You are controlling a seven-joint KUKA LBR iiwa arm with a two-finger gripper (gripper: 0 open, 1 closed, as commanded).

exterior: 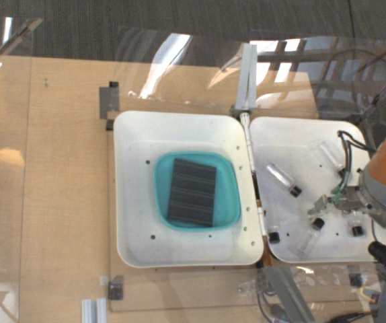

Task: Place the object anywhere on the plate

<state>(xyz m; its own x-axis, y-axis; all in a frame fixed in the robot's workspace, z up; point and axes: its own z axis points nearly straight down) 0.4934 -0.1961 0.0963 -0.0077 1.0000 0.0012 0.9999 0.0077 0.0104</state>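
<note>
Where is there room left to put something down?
On the plate, bare teal rim rings the dark block, widest at the left. The left bin has white floor all around the plate. The right bin is bare along its top, but crowded lower right, where the gripper sits among small clear tubes.
</note>
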